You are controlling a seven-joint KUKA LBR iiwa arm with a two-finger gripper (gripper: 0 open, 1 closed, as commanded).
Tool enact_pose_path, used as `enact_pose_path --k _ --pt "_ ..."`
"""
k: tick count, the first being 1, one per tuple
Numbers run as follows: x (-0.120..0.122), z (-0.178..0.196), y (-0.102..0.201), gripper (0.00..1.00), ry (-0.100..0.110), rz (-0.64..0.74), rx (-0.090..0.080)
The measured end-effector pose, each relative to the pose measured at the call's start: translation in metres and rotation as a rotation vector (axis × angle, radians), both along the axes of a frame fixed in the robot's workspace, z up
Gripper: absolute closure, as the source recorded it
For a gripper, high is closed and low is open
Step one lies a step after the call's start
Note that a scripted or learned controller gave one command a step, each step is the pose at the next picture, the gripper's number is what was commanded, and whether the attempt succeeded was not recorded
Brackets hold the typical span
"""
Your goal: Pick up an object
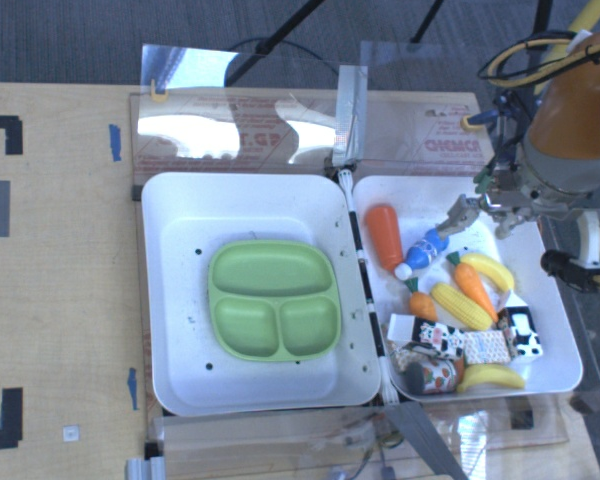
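Note:
The right bin [558,320] holds a heap of toy food. An orange-red bottle [383,233] lies at its left, with a small blue and white bottle [423,251] beside it. Further right are a yellow banana [487,267], an orange carrot [472,286] and a yellow corn cob [460,306]. Cow-patterned cartons [440,338], a second banana [491,375] and a small can [430,373] lie along the front. My gripper [483,218] hangs over the bin's back right, above and just right of the blue bottle. It is open, with nothing between its fingers.
The left bin [170,268] holds a green divided plate [275,300]. A clear plastic wall [280,128] stands behind both bins. Cables [525,58] loop over the arm at the top right. Wooden bench [50,268] lies to the left.

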State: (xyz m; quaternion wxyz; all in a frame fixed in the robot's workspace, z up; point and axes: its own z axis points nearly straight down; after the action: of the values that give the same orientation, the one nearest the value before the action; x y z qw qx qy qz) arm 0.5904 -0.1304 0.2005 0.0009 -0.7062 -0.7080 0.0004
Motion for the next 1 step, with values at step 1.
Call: enact_pose_path --k 1 --pt "-0.0115 -0.096 -0.0374 0.0 -0.025 -0.029 -0.008"
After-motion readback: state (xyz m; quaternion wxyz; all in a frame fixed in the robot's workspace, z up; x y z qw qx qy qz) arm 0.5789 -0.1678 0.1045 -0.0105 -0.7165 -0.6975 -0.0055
